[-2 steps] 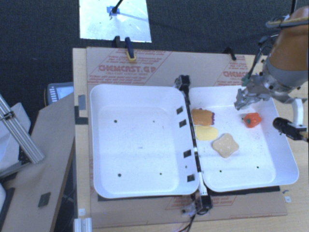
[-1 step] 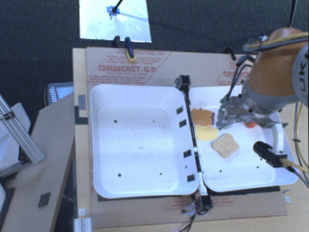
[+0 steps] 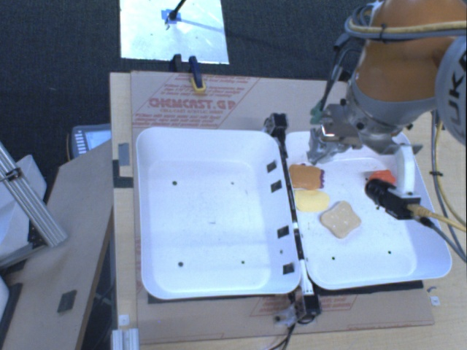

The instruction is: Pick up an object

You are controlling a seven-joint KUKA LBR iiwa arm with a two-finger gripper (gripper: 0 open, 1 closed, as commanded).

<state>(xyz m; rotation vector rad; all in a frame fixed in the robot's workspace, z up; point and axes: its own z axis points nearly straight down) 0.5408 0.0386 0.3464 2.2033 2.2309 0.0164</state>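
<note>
Where the wooden worktop [image 3: 87,195] carries them, two shallow white bins sit side by side on a sheet of printed cardboard [image 3: 193,102], the left bin [image 3: 211,210] beside the right bin [image 3: 379,254], joined along their shared edge by dark clips. Beyond the cardboard's far edge lies dark carpet, with a pale square plate [image 3: 174,20] resting on it. At the far left are a slanted aluminium rail [image 3: 25,195] and a small grey device [image 3: 89,138].

From the right the grey arm with its orange housing [image 3: 408,42] reaches in, and its tool [image 3: 321,154] hangs over the far left corner of the right bin; whether it is open or closed cannot be told from this angle.

Just near of the tool lies an orange-brown piece [image 3: 306,176], its long axis running left to right. Touching its near side is a yellow oval [image 3: 312,200], also lying left to right. Near and right of that is a tan bread-like slice [image 3: 341,219], turned diagonally. A small orange-red item [image 3: 381,176] sits farther right, partly hidden by black cabling [image 3: 390,199].
</note>
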